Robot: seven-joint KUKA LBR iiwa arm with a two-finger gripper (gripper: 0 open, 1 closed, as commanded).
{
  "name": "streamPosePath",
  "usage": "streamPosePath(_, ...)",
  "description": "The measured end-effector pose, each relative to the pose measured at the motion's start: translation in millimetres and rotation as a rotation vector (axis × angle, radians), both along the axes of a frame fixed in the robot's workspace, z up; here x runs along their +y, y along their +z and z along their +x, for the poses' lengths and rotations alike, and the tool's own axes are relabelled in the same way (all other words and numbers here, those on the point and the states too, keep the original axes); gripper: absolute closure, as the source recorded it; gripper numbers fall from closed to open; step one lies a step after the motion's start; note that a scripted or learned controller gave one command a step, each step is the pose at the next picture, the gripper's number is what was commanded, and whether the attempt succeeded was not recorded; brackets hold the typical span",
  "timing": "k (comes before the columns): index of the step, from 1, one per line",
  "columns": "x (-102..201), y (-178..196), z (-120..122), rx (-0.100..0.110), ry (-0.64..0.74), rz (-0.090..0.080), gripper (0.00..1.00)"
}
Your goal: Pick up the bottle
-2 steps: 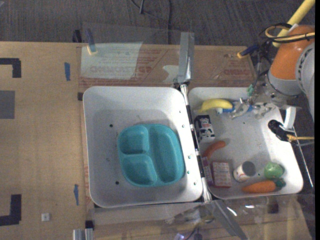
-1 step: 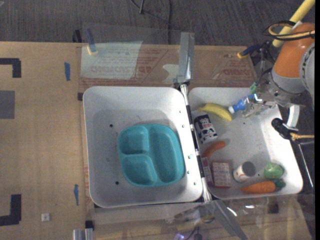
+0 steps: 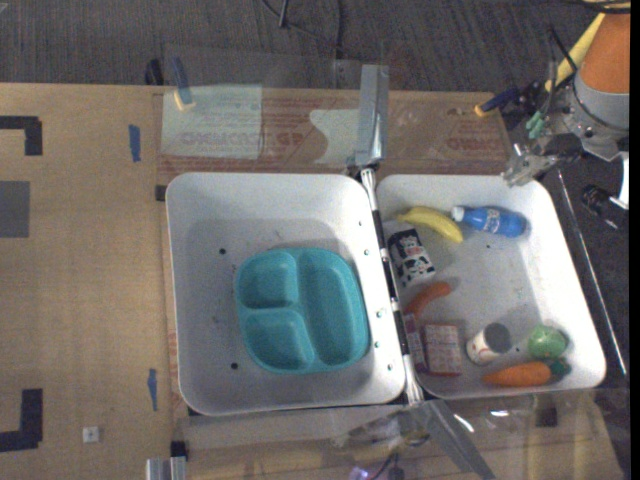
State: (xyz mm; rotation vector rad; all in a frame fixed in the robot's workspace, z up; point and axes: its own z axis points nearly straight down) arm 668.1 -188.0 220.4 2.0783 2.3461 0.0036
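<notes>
Bottle (image 3: pixel 490 220) is lying on its side near the right bin's (image 3: pixel 580 298) far wall, just beside a banana (image 3: pixel 432 223); gripper (image 3: pixel 527 165) is hovering above the rim, its state unreadable, needing to descend squarely across the bottle's width.

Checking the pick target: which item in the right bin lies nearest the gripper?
The blue bottle, lying on its side at the right bin's far edge, just below the gripper. The banana lies farther left.
</notes>
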Motion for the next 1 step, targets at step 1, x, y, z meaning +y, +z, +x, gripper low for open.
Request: streamPosePath(1, 0.1, -1.4, -0.5, 0.002, 0.0, 0.001, 0.0)
